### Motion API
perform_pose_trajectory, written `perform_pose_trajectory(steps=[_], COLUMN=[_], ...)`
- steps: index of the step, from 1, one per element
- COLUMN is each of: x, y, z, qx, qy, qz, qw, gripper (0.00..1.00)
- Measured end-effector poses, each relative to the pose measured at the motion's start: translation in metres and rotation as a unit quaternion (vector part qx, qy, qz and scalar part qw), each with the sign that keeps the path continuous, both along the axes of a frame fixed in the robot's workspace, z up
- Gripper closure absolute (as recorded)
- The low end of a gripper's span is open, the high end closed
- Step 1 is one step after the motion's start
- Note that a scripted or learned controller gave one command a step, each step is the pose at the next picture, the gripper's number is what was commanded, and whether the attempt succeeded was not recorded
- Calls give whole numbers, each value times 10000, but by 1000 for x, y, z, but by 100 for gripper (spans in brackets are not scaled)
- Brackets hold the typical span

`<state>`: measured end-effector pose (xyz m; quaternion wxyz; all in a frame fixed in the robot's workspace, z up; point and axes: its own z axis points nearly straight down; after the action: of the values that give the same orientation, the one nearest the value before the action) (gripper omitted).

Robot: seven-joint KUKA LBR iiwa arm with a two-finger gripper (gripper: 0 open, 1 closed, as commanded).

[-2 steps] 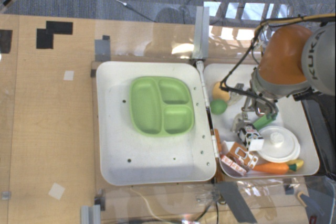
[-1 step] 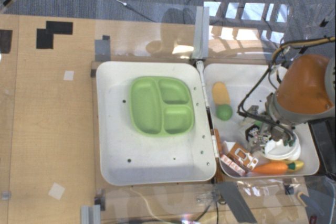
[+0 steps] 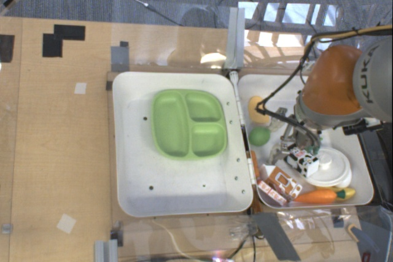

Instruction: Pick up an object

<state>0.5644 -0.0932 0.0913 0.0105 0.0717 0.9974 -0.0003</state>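
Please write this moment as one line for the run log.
arm: over right bin | gripper: low among items, near black-white object | grasp: not confirmed | green tray: in left bin

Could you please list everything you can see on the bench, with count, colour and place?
left bin: one, white, left of the divider.
tray: one, green, three compartments, middle of the left bin.
right bin: one, white, right of the divider.
ball: one, green, left part of the right bin.
yellowish thing: one, above the ball, partly hidden, kind unclear.
carrot: one, orange, green tip, near edge of the right bin.
box: one, brown and white, left of the carrot.
plate: one, white, round, above the carrot.
black-and-white thing: one, at the plate's left edge, beside the gripper.
arm: one, grey with an orange band, over the right bin.
gripper: one, low among the right bin's things.
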Motion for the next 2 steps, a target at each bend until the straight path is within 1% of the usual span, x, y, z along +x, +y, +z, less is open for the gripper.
perform_pose_trajectory(steps=[1,2], x=[-22,-55], y=[0,-42], z=[0,1], qx=[-16,-37], qy=[-22,-55], qz=[323,818], qw=[9995,9966], gripper=[0,0])
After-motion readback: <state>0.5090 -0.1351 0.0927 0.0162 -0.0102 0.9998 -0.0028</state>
